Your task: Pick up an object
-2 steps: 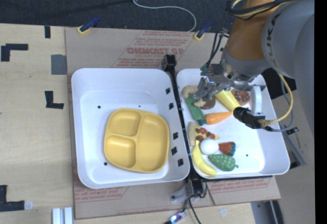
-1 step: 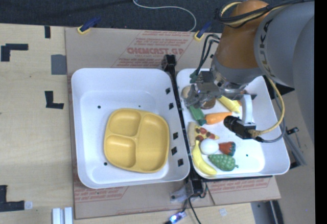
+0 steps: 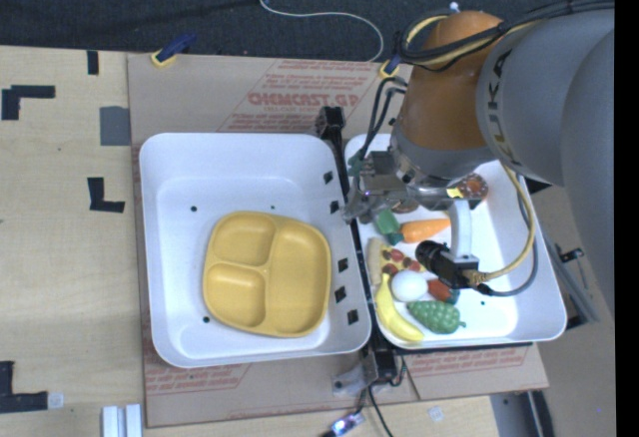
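While the arm reaches in from the right, camera view: gripper [image 3: 391, 194] low over right bin's [image 3: 529, 310] upper-left corner | jaws' opening cannot be told | carrot [image 3: 426, 227] just below-right, long axis left-right | banana [image 3: 392, 311], grapes [image 3: 436, 316] nearer front rim.

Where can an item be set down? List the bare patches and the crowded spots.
Left bin: bare white floor behind the yellow divided plate, up to the far wall. Right bin: bare strip along its right side. Crowded: banana, egg, grapes and carrot under the arm.
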Tool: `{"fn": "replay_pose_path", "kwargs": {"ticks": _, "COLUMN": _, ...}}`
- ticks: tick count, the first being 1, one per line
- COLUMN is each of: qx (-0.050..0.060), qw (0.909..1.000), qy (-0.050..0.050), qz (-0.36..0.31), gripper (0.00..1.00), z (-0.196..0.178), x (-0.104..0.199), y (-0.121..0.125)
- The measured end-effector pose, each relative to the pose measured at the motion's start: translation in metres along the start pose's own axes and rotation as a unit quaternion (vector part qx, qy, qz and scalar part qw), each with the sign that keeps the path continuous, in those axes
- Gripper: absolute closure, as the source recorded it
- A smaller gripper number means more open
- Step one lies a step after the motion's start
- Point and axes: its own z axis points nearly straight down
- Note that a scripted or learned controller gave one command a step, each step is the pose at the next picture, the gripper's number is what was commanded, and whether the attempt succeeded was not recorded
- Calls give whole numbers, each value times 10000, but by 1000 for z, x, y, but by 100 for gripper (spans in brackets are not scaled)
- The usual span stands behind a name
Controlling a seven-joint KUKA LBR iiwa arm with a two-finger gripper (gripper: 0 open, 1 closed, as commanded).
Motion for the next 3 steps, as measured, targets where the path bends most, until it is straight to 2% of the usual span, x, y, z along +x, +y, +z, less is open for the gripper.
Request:
{"fn": "replay_pose_path", "kwargs": {"ticks": 1, "qx": 0, "qw": 10000, "qy": -14, "qz": 21, "gripper": 100, "z": 14, "x": -13, "y": 9}}
{"fn": "replay_pose_path", "kwargs": {"ticks": 2, "qx": -6, "qw": 10000, "qy": -4, "qz": 17, "gripper": 100, "z": 2, "x": -10, "y": -1}}
{"fn": "replay_pose_path", "kwargs": {"ticks": 3, "qx": -14, "qw": 10000, "qy": -6, "qz": 15, "gripper": 100, "z": 1, "x": -10, "y": 17}}
